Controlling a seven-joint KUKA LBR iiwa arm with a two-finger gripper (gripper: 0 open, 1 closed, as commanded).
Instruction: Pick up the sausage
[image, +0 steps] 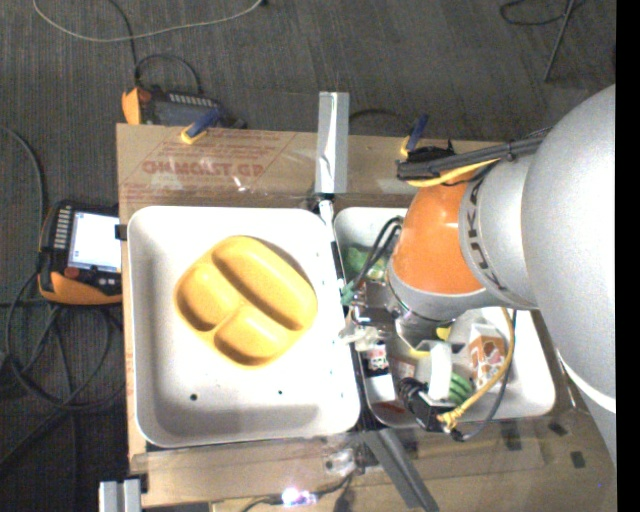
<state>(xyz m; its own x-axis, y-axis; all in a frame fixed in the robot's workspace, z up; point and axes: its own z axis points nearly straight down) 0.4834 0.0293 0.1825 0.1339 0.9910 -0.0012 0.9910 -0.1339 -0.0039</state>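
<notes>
Two white bins sit side by side on the bench from where I watch. The left bin (170, 400) holds a yellow divided plate (247, 298), three hollows in it, lying near the middle and a little toward the far wall.

The arm (560, 220) comes in from the right and covers most of the right bin (532, 392). Its orange band (440, 250) hangs over the bin's far half, and the gripper (385, 345) is down low at the bin's left side, just beside the wall shared with the left bin. The wrist and its wiring block my view of it, so I cannot tell whether it is open or closed, or whether anything is in it. A yellow cable (482, 392) loops out below the wrist.

Around the wrist I see small things in the right bin: a green piece (357, 260) by the far left corner, another green piece (460, 385) nearer me, and an orange-and-white item (487, 357) just beside that one. I cannot tell which of these, if any, is the sausage; I can only place it as somewhere in that crowded right bin or hidden under the arm.

Beyond the bins lies a sheet of cardboard (230, 165), and a handheld controller (80, 250) rests on the floor to the left.
</notes>
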